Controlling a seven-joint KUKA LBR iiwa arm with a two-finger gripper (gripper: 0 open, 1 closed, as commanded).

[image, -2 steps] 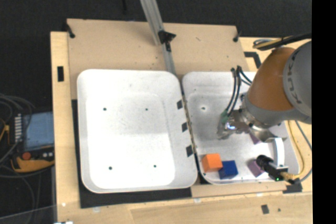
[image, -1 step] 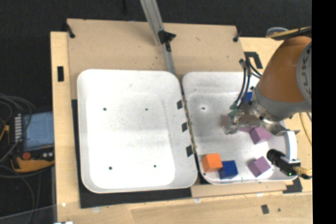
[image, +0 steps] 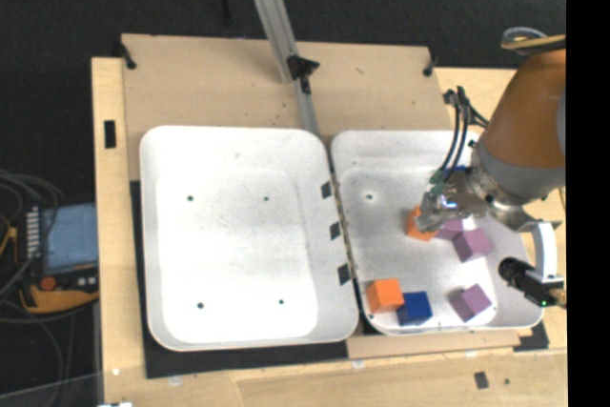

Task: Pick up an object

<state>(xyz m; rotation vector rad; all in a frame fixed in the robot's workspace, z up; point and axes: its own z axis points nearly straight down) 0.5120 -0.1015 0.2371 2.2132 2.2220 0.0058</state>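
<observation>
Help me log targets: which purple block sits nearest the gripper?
The purple block right below the gripper; the other purple block lies near the bin's front edge.

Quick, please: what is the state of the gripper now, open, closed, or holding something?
Gripper: down in the right bin, at an orange block; open, closed or holding cannot be told.

You see two white bins: the left bin [image: 238, 234] and the right bin [image: 381, 176], both lightly speckled grey. In the right bin sit an orange block [image: 385, 294], a blue block [image: 415, 308], two purple blocks [image: 470, 302] [image: 472, 243], and another orange block [image: 417, 226]. The surface [image: 219, 81] is tan.
</observation>
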